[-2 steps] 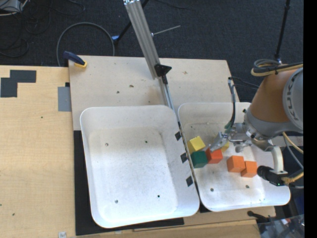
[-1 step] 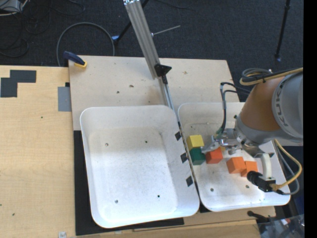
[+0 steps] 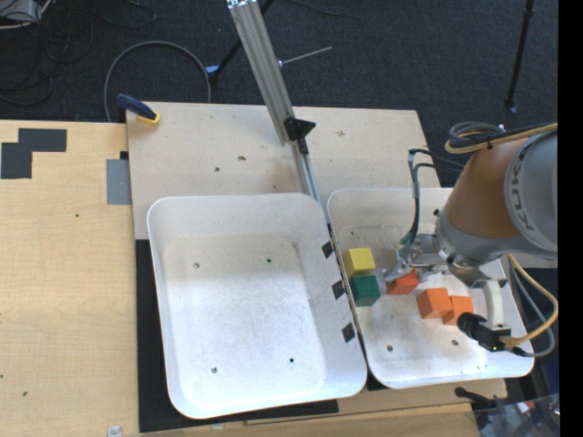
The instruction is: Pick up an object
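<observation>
The right bin [image 3: 428,371] holds several small blocks. A yellow block [image 3: 360,259] and a green block [image 3: 365,289] lie against its left wall. A red block [image 3: 402,284] lies near the middle, and an orange block [image 3: 435,302] sits just right of it, touching another orange piece [image 3: 461,307]. My gripper [image 3: 407,264] is low in this bin, directly above and touching or nearly touching the red block. The wrist and its cabling hide how the gripper meets the block.
The left bin [image 3: 173,244] sits beside the right one, and black clips mark their shared wall. A slanted aluminium bar [image 3: 269,66] rises behind the bins. The arm's orange band [image 3: 483,198] overhangs the right bin's far right side.
</observation>
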Tool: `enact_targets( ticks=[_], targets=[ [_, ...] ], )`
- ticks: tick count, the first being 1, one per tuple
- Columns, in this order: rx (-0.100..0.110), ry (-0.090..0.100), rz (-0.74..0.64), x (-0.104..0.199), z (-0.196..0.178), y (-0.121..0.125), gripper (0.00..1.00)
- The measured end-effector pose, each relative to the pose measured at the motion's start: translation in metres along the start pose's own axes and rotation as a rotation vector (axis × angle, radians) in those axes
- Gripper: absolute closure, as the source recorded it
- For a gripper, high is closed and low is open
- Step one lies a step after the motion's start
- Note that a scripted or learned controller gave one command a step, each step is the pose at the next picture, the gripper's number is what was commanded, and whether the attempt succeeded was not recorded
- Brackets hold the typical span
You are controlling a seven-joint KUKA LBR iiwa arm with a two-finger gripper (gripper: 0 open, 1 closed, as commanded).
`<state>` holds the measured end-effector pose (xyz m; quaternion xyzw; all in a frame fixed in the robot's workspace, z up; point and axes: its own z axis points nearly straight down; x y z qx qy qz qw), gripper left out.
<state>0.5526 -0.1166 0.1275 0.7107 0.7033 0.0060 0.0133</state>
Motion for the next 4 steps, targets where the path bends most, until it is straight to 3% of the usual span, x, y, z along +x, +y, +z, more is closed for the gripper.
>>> enact_targets(
  ticks=[1,2,3,4],
  targets=[
    [0.025,0.013,-0.016,0.089,-0.067,0.0,1.0],
    [0.022,-0.002,0.0,0.113,-0.066,-0.021,1.0],
    [0.009,-0.01,0.008,0.117,-0.07,-0.017,1.0],
    [0.031,0.008,-0.006,0.14,-0.065,-0.025,1.0]
  ],
)
